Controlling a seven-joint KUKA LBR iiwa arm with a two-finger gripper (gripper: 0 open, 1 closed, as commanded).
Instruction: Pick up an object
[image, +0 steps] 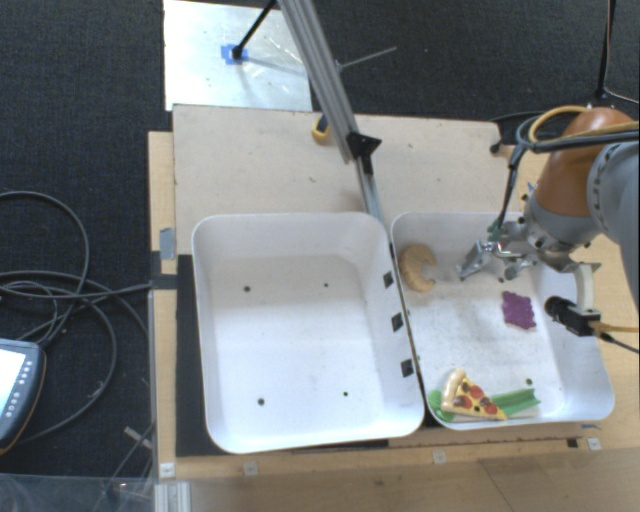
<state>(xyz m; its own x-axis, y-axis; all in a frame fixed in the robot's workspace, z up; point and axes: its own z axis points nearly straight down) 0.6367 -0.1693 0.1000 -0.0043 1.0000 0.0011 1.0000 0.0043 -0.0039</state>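
Note:
The right bin (590, 385) holds a tan croissant-shaped toy (417, 267) near its back left corner. A purple piece (518, 310) lies right of the middle. A pizza-slice toy (469, 396) rests at the front edge beside a green piece (516, 402). My gripper (492, 264) hangs over the back of the right bin, between the croissant and the purple piece and touching neither. It is open, with nothing between its fingers. The grey arm with its orange band (580, 150) reaches in from the right.
The left bin (215, 330) stands alongside, split from the right one by a ridge with black clips (397, 320). A slanted metal pole (335, 90) crosses above the bench's back. Cables and a pendant (15, 385) lie on the floor at left.

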